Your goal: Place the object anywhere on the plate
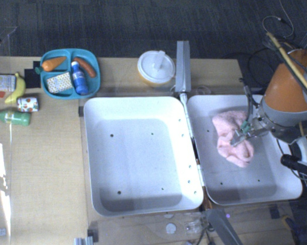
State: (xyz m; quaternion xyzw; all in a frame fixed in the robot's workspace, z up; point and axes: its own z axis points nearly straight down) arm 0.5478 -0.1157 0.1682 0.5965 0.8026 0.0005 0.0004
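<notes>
1. Two shallow white plastic bins sit side by side on the pale wooden desk [43,165]; the right bin [278,185] serves here as the landmark, with the left bin [137,155] touching its left wall.
2. A soft, crumpled pink cloth [230,139] lies on the floor of the right bin, in its upper middle part, nearer the back wall than the front.
3. The grey arm with its orange band [289,85] reaches over the right bin from its right side.
4. The two-finger gripper [241,135] is down on the pink cloth, at the cloth's right portion; its fingers seem to meet the fabric, but whether they are spread or pinched cannot be told (the tips blend into the folds).
5. Beyond the back-left corner of the right bin stands a round white lidded container with a yellow rim [156,67] on the desk.
6. Far left of the right bin, past the left bin's back corner, rests a blue sectioned plastic plate [92,58] carrying toy food (an orange carrot [54,63] and a small blue bottle [79,77] among it).
7. Further left still lie a yellow toy banana [17,87] and a green toy bottle [11,117].
</notes>
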